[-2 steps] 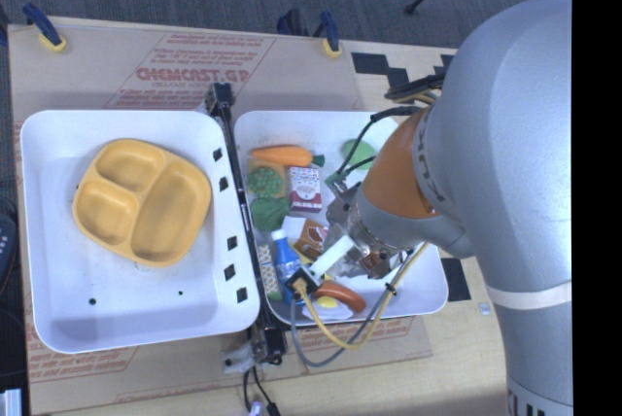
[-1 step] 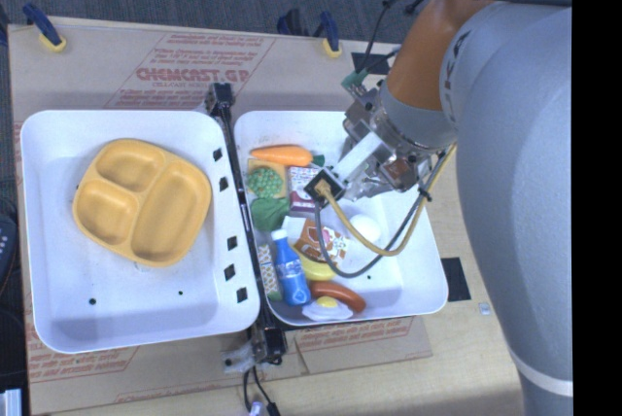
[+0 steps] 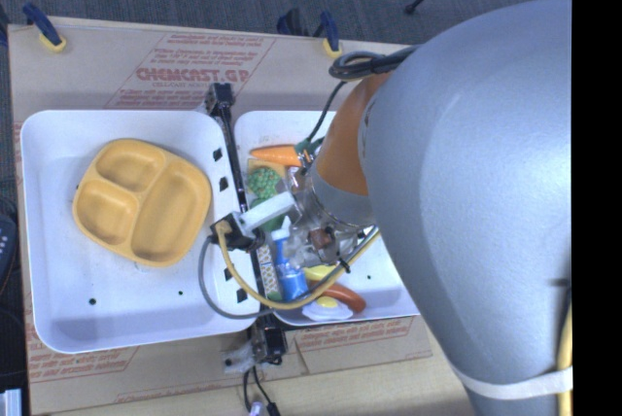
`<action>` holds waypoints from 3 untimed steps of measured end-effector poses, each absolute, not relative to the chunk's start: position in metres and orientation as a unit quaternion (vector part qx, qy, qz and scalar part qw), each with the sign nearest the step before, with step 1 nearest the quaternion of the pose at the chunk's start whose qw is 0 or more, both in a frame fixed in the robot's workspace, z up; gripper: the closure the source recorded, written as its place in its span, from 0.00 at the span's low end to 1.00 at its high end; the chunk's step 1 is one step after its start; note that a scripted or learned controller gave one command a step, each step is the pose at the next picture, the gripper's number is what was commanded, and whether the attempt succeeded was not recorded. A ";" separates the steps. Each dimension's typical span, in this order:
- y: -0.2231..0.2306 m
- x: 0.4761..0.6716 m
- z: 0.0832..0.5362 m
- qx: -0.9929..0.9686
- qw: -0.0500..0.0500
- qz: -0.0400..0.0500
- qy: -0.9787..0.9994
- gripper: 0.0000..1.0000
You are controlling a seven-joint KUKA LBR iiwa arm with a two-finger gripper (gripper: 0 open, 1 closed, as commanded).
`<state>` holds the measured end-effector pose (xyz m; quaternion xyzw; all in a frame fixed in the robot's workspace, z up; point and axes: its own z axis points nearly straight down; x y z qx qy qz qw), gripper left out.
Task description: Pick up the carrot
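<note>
The carrot (image 3: pixel 275 155) is a small orange piece lying near the back left of the right bin (image 3: pixel 260 126), partly hidden by the arm's wrist. My gripper (image 3: pixel 289 210) hangs low over the middle of that bin, just in front of the carrot. The large grey arm with its orange band (image 3: pixel 342 156) covers most of the bin.
A yellow divided plate (image 3: pixel 142 200) lies in the left bin (image 3: pixel 58 307). Beside the carrot sits a green item (image 3: pixel 262 181). Toward the bin's front lie a blue object (image 3: pixel 290 273) and a red-orange piece (image 3: pixel 346 298). A cable (image 3: pixel 219 293) loops over the divider.
</note>
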<state>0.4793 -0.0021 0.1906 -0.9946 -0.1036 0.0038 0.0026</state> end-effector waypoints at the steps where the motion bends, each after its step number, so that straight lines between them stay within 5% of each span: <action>1: 0.031 0.476 0.252 -0.995 0.001 0.002 -0.104 1.00; 2: 0.038 0.475 0.231 -0.995 0.001 0.003 -0.103 1.00; 3: -0.006 0.476 0.277 -0.995 0.002 0.002 -0.103 1.00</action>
